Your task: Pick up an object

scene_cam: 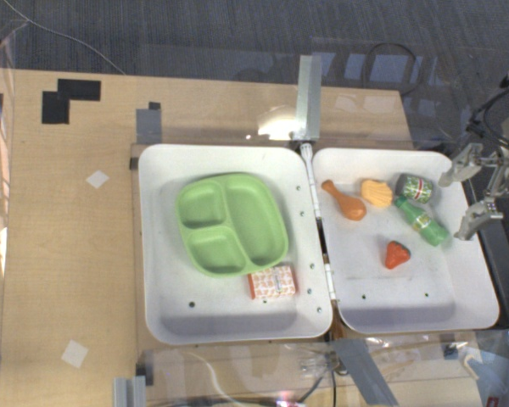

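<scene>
- My pincer (pixel 478 192) hangs over the right rim of the right bin (pixel 424 312), its two fingers spread wide with nothing between them.
- One finger (pixel 460 164) sits toward the bin's far right corner, the other (pixel 477 219) nearer the middle of that right rim.
- Just inside the rim from my pincer lies a green bottle (pixel 424 222), tilted, its top end close to a green can (pixel 415 188) in the far right part of the bin.
- Left of the can rests a yellow-orange piece (pixel 375 193), and beside it an orange drumstick (pixel 344 200) near the bin's left wall.
- A red strawberry (pixel 396 255) lies alone toward the middle of the right bin.
- In the left bin (pixel 161 312) a green divided plate (pixel 232 223) fills the centre, with a small red-and-white packet (pixel 272 283) touching its near edge.
- Both bins sit side by side on the counter (pixel 59 253).
</scene>
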Motion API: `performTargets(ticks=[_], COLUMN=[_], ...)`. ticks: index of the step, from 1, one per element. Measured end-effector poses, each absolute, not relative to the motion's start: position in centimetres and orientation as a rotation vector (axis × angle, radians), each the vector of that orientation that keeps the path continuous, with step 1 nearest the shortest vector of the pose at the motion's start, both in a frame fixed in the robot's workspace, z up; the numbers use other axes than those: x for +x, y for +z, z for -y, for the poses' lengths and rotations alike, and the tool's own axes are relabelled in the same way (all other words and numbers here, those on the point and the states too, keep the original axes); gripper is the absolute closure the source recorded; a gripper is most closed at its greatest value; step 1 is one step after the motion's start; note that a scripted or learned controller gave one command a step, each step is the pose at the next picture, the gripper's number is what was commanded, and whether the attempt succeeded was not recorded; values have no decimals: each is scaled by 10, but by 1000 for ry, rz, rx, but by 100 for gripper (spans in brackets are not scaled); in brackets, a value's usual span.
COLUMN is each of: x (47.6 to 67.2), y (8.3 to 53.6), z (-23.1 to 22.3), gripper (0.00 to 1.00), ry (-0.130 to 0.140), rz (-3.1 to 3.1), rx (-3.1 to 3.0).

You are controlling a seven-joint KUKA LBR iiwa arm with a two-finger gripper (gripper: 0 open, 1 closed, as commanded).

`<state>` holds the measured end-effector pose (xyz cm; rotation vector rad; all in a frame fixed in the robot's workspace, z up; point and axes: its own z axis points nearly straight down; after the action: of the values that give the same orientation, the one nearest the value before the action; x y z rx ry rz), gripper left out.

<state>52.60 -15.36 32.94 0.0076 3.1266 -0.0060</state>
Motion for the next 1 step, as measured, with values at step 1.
performTargets(ticks=[1], x=[571], y=[146], z=[126], gripper=[0], ry=[5], rz=[-3134], rx=[314])
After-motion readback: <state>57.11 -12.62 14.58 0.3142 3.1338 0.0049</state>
